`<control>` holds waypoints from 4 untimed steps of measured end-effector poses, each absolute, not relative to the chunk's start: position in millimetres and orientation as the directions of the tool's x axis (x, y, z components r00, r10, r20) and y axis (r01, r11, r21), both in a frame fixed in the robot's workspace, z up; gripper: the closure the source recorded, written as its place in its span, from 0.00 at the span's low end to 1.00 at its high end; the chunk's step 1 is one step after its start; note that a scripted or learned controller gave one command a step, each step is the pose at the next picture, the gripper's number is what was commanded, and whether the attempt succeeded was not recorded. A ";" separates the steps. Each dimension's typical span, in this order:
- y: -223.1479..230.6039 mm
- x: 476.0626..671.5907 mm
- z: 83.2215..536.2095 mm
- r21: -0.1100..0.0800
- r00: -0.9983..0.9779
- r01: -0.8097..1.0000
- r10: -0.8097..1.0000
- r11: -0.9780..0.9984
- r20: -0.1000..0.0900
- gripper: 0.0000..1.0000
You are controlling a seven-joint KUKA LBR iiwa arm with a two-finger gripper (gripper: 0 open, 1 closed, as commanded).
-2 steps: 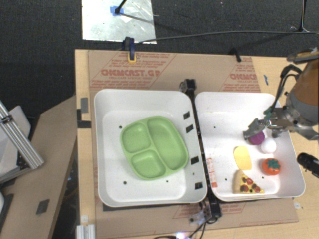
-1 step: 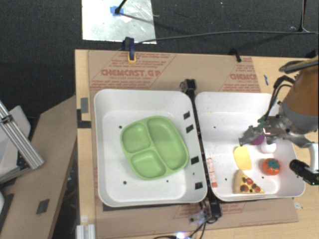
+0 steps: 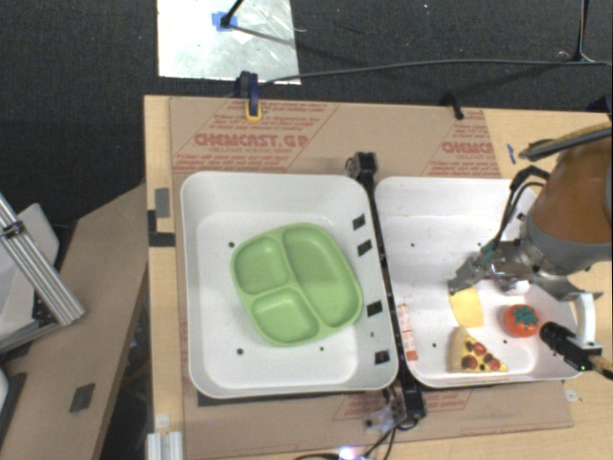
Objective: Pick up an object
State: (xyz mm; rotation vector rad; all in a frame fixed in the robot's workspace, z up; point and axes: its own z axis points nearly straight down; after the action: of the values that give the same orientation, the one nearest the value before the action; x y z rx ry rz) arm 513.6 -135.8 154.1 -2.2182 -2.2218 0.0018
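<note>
In the right bin (image 3: 431, 209) lie a yellow cheese block (image 3: 466, 308), a pizza slice (image 3: 473, 354) and a red tomato (image 3: 521, 320). My gripper (image 3: 484, 271) hangs at the right side of this bin, just above the upper edge of the cheese block. Its metal fingers point left and down toward the cheese. Nothing shows between them. The pizza slice lies near the bin's front rim, and the tomato sits to the right of the cheese, under the arm.
The left bin (image 3: 211, 209) holds a green three-compartment plate (image 3: 295, 281). A black divider with clips (image 3: 374, 257) runs between the bins. The grey arm with its orange band (image 3: 575, 199) covers the right bin's right side. Cardboard lines the bench beneath.
</note>
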 end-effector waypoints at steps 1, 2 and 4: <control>-139.9 522.1 104.4 -0.003 -0.001 1.000 1.000 0.001 0.001 0.00; -140.3 523.7 117.7 0.003 -0.002 1.000 1.000 0.002 0.000 1.00; -149.2 533.1 243.4 0.009 -0.004 1.000 1.000 0.004 -0.003 1.00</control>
State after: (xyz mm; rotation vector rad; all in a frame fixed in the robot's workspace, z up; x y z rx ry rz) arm 533.1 -149.2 243.4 -2.2224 -2.2323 -0.0071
